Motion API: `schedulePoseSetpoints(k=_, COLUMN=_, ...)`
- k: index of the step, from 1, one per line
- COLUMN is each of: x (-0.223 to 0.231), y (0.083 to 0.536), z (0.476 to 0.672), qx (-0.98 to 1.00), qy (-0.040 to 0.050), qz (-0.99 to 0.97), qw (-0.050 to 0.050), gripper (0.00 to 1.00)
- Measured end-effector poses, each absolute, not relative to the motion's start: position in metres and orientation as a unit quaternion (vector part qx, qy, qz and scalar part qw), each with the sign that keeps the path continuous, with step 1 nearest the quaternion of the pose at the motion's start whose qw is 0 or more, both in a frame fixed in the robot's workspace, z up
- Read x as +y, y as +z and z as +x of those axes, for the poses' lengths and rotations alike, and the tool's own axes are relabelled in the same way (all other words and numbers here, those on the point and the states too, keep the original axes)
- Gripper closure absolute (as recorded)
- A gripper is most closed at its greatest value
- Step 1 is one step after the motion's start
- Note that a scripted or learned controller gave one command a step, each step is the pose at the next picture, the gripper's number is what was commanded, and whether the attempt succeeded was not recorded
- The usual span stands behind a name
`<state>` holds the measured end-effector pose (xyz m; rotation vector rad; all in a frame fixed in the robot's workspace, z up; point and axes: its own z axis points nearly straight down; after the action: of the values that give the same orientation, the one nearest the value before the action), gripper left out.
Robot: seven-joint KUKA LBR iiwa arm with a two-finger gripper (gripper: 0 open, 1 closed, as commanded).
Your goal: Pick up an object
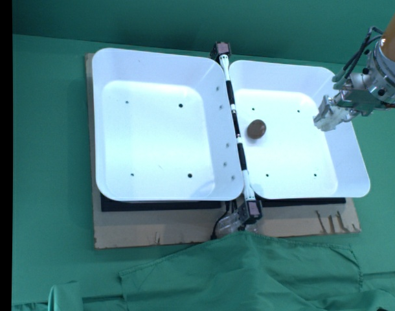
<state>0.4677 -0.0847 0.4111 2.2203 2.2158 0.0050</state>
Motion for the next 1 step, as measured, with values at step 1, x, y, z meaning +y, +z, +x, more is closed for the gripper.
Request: schedulePoseSetpoints(k=1, x=-0.0744, y=0.4360, z=0.4677, qx=0.707, qy=0.0022, qz=0.707, qw=0.003, gripper=1.00)
